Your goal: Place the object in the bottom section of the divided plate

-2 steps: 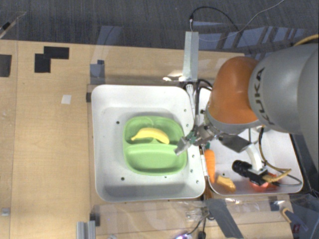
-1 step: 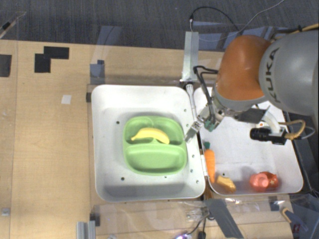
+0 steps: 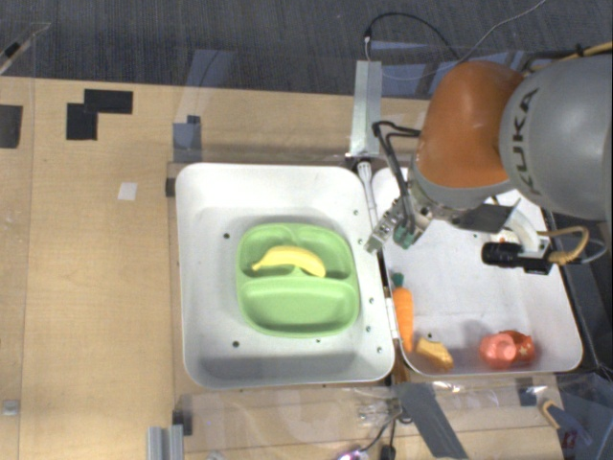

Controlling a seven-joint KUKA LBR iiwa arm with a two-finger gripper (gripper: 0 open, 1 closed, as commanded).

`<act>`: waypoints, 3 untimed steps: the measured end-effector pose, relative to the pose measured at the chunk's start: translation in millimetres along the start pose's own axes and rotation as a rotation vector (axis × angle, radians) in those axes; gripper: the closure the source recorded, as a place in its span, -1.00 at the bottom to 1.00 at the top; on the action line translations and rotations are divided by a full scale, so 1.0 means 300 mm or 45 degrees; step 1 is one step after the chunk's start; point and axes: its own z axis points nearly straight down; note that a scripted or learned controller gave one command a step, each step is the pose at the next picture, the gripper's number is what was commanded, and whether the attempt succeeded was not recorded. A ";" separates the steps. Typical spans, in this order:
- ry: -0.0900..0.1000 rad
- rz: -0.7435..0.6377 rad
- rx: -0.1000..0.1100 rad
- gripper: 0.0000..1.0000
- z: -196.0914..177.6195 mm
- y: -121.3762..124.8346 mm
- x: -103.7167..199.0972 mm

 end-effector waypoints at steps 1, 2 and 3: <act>0.003 0.128 0.006 1.00 0.029 0.005 0.255; 0.002 0.128 0.006 -1.00 0.029 0.005 0.254; 0.000 0.023 0.004 -1.00 0.027 0.005 0.167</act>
